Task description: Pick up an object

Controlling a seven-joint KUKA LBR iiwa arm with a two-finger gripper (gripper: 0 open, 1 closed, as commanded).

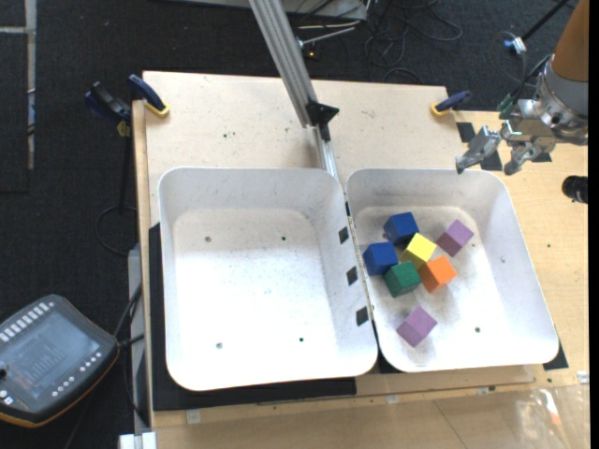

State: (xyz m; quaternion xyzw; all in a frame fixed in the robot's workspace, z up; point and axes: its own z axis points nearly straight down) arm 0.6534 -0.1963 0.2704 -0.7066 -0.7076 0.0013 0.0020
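On the desk [234,101] sit two white bins side by side. Left bin [178,213] has a bare floor with a few dark specks. Right bin [524,279] carries seven blocks: two blue, two purple, one yellow, one green, one orange. Five of them crowd together near the bin's middle: a blue block [401,226] at the top, a second blue block [380,257] lower left, the yellow block [420,248] between them, the green block [403,278] below and the orange block [437,272] touching its right side. One purple block [455,238] lies just beside the yellow one, toward the right wall. A second purple block [416,325] lies apart, nearer the front rim, with bare floor all round it. Bare floor also runs along the right wall and the front right corner.

The gripper [496,155] hangs above the right bin's back right rim, well apart from the blocks. Its fingers [473,157] stand spread apart with nothing between them. Two blue and yellow clamps grip the desk's back corners, and a slanted metal rail [281,50] ends at the gap between the bins. A handheld control pad [47,358] lies on the floor at the left.
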